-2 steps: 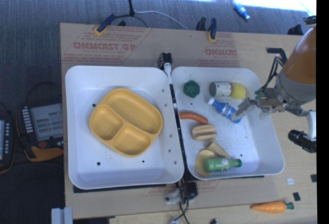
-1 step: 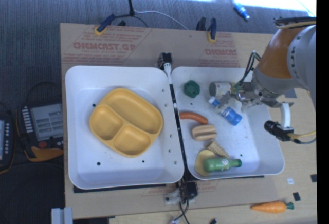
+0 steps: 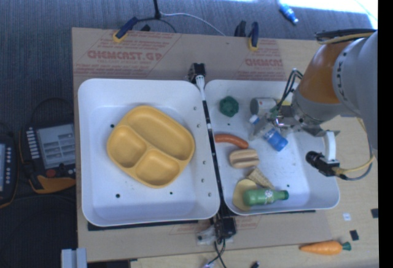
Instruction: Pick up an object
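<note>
While the yellow divided tray [image 3: 150,145] lies alone in the left bin [image 3: 98,91], the right bin [image 3: 319,202] holds the candidates: a green lump [image 3: 229,106], a sausage [image 3: 231,138], a bun [image 3: 244,157], a green bottle [image 3: 265,197], and a blue object [image 3: 276,139]. Just above that blue object the gripper [image 3: 270,120] hangs; whether it grips anything I cannot tell. A good grasp probably needs a centred, straight descent.

I read red "CHEMCAST GP" lettering printed on the brown protective sheet [image 3: 123,55] covering the bench behind the left bin, and fainter, partly illegible red lettering [image 3: 264,62] behind the right bin.
</note>
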`<state>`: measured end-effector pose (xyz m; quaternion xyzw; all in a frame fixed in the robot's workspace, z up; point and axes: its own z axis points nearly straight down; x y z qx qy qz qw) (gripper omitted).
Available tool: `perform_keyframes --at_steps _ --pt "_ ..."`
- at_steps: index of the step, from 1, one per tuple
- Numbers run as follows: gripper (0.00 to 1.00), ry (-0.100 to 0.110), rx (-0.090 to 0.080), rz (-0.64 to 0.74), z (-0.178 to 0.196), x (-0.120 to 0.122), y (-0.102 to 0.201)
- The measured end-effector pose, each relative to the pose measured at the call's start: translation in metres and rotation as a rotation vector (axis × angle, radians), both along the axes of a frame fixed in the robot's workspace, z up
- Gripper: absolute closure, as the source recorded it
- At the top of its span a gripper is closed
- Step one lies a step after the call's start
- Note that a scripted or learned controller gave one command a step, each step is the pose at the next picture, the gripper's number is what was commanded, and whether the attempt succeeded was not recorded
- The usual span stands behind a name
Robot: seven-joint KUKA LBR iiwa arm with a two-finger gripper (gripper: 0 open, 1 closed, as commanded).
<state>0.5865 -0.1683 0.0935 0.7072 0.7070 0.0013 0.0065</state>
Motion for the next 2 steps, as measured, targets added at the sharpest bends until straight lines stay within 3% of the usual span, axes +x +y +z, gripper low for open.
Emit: perform_keyframes --at_steps 1,2 --pt "1.00 -0.008 -0.006 0.000 0.011 0.002 -0.002" --pt "1.00 0.010 0.006 0.002 0.120 0.009 0.040"
